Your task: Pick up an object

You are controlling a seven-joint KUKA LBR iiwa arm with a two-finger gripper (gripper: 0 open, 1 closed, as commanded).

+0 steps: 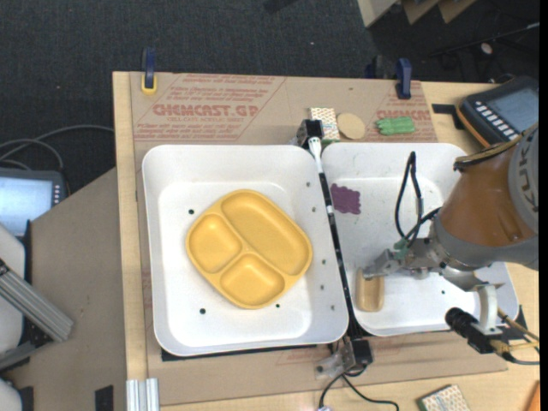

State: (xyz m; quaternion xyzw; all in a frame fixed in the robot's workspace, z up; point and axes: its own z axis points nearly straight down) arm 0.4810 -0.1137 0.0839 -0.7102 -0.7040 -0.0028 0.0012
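A small tan block (369, 294) lies near the front left corner of the right bin (377, 168). My gripper (378, 270) hangs just above and behind the block, at the end of the grey arm with the orange band (484, 204) that comes in from the right. Whether it touches the block cannot be made out. A flat purple piece (345, 199) lies at the left side of the same bin, farther back. A yellow divided plate (248, 247) rests in the middle of the left bin (163, 229).
Behind the bins on the bench lie a green object (396, 126), a round tan disc (350, 126) and a small patterned piece (323, 116). A black cable (406, 197) loops over the right bin. A handheld screen (505, 113) sits at the back right.
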